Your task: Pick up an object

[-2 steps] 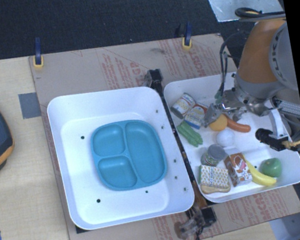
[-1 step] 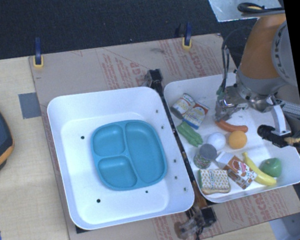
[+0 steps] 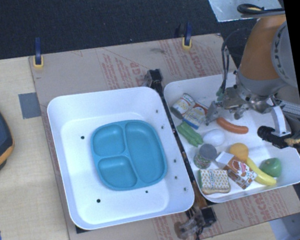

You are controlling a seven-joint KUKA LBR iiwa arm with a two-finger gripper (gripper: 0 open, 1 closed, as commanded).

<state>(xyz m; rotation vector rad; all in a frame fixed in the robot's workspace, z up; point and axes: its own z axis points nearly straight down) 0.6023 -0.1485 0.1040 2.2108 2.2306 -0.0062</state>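
Nothing is sitting between the tool's [image 3: 229,104] prongs as far as I can see, so the pick is looking not yet done; how wide they are spread I cannot tell. Nearest the camera, below the tool, a yellow banana [image 3: 256,170], green apple [image 3: 271,167] and flat cracker [image 3: 215,181] are lying. Just beside the tool, a glossy sausage [image 3: 232,125] is resting in the right bin [image 3: 297,172]. Leftward, a smooth blue tray [image 3: 128,153] is lying.

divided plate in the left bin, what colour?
Light blue. The divided plate lies flat in the left bin, plain in the camera view.
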